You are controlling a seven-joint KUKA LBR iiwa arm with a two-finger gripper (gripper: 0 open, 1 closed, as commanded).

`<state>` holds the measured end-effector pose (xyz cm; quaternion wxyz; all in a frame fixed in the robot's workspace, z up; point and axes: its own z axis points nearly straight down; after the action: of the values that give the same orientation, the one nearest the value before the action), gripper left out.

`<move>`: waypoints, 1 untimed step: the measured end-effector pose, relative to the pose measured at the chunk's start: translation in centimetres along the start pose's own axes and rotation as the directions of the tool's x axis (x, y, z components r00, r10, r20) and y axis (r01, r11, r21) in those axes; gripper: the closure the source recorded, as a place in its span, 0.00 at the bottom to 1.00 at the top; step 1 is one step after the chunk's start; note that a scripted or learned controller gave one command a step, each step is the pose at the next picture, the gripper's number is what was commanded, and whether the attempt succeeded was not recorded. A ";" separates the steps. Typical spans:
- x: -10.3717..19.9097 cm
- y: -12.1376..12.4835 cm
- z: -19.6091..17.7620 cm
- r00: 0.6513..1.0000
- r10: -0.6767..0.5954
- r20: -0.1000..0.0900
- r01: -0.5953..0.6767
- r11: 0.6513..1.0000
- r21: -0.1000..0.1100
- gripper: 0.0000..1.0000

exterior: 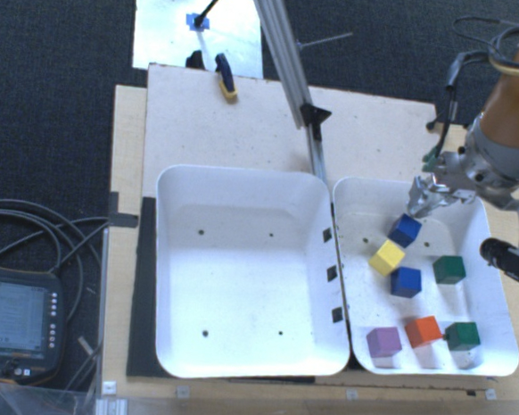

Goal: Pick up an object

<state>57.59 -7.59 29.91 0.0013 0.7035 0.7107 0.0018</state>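
Approach step. Gripper (423, 206) hung low in right bin (494, 292), just above upper blue cube (405, 230); finger opening could not be told, nothing seen held. Next: centre over cube, descend, close, lift clear of touching yellow cube (386, 257).

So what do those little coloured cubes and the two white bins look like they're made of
The cubes, like the yellow cube and the orange cube, look like painted wood or possibly plastic: flat, even colour, crisp edges, matte faces. The right bin and left bin look like moulded plastic: smooth, slightly glossy white with rounded corners and thin rims.
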 end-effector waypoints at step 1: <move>4.8 0.5 0.3 1.000 0.000 -0.001 0.000 1.000 0.002 1.00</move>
<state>58.05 -2.77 29.59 0.0003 0.7035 0.7107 0.0014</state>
